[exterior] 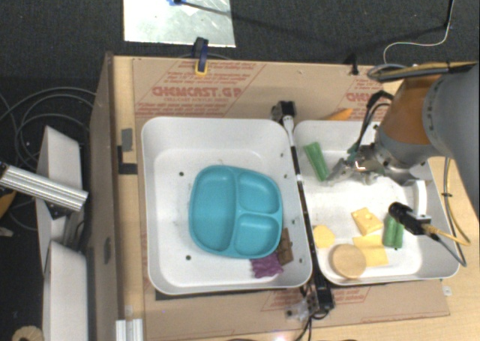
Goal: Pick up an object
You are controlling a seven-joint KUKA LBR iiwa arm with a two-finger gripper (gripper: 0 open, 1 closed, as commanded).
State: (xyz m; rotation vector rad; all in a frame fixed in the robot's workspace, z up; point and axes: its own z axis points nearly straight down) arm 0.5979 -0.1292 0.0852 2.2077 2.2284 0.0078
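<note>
Two shallow white bins side by side on a cardboard-lined bench (195, 88). Over the upper half of the right bin (337, 201): the gripper (354, 167), carried by the grey arm (457, 111) reaching in from the right, orange band (409, 115) just above the wrist. Hangs just to the right of a green cylinder (315, 160), close beside it; cannot tell whether touching. Cannot tell either whether clenched or released. That cylinder: on its side near the bin's left wall, slightly slanted, well apart from the rest of the bin's contents. Lower in the same bin: a yellow wedge (366, 219), just to its right a second green cylinder (391, 234), below them a yellow block (373, 251) touching a tan disc (349, 261), and near the left wall a pale yellow round piece (324, 237). At the bin's far rim, a small orange piece (339, 115); cannot tell whether inside or outside. In the left bin (169, 204): a teal divided plate (236, 210) with three compartments, set toward the right wall. Against the plate's lower right edge, a brown piece (286, 248) and, just below, a purple piece (264, 266), both close to the wall between the bins.
</note>
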